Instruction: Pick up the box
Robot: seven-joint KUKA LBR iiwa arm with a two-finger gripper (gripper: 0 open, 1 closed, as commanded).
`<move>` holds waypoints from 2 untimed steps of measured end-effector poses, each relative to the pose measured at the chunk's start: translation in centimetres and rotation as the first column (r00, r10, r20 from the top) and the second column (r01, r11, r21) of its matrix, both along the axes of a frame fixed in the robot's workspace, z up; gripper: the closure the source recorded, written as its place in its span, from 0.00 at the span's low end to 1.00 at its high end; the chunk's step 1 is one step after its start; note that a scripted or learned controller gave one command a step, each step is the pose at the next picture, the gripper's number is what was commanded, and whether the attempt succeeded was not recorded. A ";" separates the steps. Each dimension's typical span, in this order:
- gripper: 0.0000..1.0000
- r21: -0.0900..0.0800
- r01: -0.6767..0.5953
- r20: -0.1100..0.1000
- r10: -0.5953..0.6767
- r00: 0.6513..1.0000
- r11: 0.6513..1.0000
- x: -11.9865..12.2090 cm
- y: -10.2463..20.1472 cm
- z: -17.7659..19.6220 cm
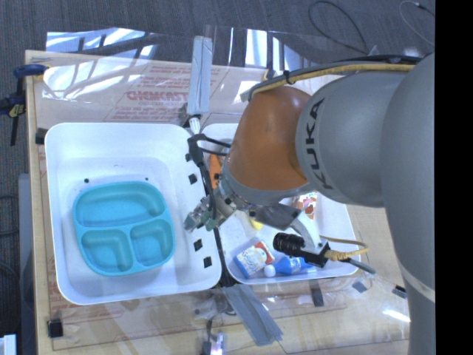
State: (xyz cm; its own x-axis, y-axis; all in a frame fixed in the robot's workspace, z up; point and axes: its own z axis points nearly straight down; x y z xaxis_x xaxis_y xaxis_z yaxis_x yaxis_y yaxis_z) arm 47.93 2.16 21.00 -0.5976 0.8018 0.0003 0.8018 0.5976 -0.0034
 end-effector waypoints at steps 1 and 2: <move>1.00 -0.001 -0.004 0.001 0.004 1.000 1.000 0.1 0.0 1.0; 1.00 -0.001 -0.008 0.001 0.008 1.000 1.000 0.3 0.0 1.9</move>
